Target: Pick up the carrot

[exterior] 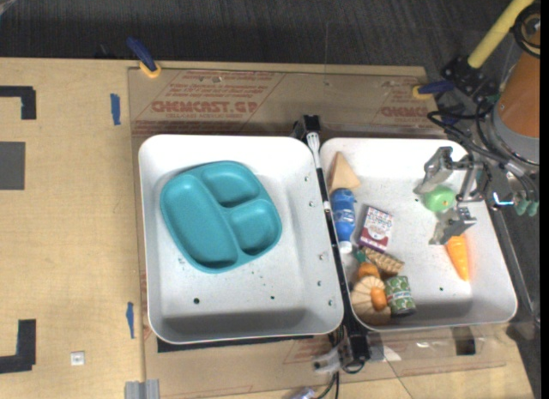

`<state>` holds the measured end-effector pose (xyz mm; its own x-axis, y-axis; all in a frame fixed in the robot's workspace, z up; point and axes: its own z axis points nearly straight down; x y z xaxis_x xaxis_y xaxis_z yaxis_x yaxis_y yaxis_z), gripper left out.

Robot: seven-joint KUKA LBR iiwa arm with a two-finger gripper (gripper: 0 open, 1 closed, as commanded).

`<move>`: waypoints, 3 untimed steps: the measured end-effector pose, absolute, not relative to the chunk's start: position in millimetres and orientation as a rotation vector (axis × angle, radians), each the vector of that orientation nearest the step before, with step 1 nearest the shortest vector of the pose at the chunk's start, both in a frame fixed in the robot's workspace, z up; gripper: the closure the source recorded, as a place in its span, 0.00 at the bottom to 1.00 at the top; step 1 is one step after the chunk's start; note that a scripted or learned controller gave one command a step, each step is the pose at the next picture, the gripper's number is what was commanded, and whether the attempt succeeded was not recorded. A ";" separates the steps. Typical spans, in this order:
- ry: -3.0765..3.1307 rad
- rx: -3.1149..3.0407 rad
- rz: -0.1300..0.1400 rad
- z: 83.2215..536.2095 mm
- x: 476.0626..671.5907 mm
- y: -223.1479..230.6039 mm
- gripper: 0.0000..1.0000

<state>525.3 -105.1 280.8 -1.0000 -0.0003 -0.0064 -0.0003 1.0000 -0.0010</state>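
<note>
a cluster at the near rim of the right bin (493, 307) lies nearest the camera: a small green can (400, 295), a pale ridged gourd-like piece (369, 290) and a brown item just behind them, well left of the end effector (445, 204). a purple-and-white packet (376, 226), a blue bottle (343, 214) and a tan cone (343, 171) stand further left, along the divider. the end effector is over the right bin's far right part; its fingers stand spread apart, with a green round object (440, 199) between them. the carrot (460, 256) lies just below the end effector, near the bin's right wall, untouched. bare bin floor lies between carrot and clutter. the left bin (163, 303) carries a teal sectioned plate (220, 214) on the desk (69, 243).
</note>
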 end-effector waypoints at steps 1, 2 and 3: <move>3.096 -0.521 0.003 184.5 560.9 -153.6 0.00; 2.936 -1.116 0.005 123.9 542.5 -194.1 0.00; 2.961 -1.014 -0.004 89.3 541.6 -221.0 0.00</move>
<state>541.6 -221.0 89.3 -0.7899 -0.6131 -0.0103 -0.6131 0.7900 -0.0064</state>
